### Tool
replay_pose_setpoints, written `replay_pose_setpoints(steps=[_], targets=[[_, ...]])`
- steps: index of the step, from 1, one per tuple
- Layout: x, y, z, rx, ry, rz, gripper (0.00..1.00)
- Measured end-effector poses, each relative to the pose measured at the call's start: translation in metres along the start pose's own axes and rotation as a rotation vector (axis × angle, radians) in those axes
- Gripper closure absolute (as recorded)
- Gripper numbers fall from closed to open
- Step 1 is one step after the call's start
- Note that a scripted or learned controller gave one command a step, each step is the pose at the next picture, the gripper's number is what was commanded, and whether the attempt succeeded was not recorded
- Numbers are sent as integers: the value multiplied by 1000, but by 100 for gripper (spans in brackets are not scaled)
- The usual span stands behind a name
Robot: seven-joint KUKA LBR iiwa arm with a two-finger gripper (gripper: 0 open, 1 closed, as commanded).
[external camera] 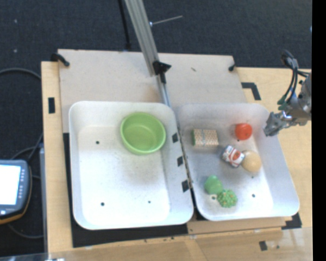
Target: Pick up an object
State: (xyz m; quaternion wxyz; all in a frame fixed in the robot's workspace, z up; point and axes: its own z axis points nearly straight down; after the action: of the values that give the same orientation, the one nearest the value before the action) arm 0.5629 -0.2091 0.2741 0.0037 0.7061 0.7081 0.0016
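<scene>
Red ball (243, 130) in right bin (271, 194) — tool (274, 125) beside rim, grip state unclear.

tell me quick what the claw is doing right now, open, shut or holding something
Claw: cannot be told. It sits at the right bin's right rim with nothing seen in it; the red object lies apart in that bin.

Hand (274, 125) – grey metal, dark fingers – green and black cables looping above it.
</scene>
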Motion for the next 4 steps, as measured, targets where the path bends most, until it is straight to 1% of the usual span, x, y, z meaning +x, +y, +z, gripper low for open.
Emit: replay_pose_setpoints(steps=[1, 2, 3, 4], targets=[[58, 15, -1, 4, 3, -5, 100], [108, 21, 16, 7, 3, -3, 100], [158, 33, 28, 8, 3, -3, 100], [220, 40, 26, 6, 4, -6, 100]])
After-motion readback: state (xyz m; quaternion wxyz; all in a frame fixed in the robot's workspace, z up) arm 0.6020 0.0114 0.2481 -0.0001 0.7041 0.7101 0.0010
